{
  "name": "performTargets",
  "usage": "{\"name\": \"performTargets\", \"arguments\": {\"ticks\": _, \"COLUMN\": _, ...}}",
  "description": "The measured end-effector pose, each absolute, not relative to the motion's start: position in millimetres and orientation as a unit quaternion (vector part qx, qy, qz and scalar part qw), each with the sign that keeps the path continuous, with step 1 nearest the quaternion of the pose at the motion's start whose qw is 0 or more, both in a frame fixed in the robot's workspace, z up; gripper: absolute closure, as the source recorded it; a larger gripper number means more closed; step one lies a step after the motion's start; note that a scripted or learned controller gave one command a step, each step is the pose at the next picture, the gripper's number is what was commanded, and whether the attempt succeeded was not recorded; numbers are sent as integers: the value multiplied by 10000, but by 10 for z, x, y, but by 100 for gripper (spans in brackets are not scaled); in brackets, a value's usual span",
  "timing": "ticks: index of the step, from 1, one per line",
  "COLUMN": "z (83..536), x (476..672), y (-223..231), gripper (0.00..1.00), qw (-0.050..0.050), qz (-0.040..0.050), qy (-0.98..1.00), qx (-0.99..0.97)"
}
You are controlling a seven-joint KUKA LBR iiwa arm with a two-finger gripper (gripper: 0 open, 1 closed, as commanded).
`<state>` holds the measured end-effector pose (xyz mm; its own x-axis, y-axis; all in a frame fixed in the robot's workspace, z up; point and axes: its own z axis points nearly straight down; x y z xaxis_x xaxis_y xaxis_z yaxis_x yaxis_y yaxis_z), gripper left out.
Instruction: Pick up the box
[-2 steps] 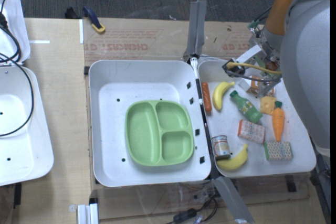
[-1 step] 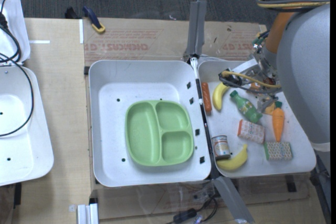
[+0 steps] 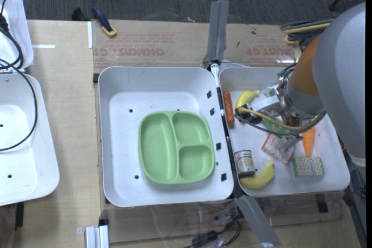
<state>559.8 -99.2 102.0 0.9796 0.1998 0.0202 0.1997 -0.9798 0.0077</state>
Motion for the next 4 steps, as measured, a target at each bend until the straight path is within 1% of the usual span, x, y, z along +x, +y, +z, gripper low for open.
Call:
{"name": "performTargets", "arguments": {"ticks": 1, "z": 968, "x": 4958, "y": -991, "gripper": 0, "qw": 0, "qz": 47, "qy": 992, "qx": 9951}}
{"name": "performTargets", "arguments": {"ticks": 2, "z": 953, "x": 5095, "y": -1032, "gripper": 0, "qw": -16, "qz": -4, "qy": 986, "qx": 9951}}
{"name": "performTargets", "arguments": {"ticks": 3, "z": 1043, "x": 5090, "y": -1051, "gripper": 100, "qw": -11, "qz": -17, "qy": 970, "qx": 9953}}
{"name": "performTargets", "arguments": {"ticks": 4, "z": 1043, "x": 5090, "y": -1051, "gripper": 0, "qw": -10, "qz": -16, "qy": 969, "qx": 9953}}
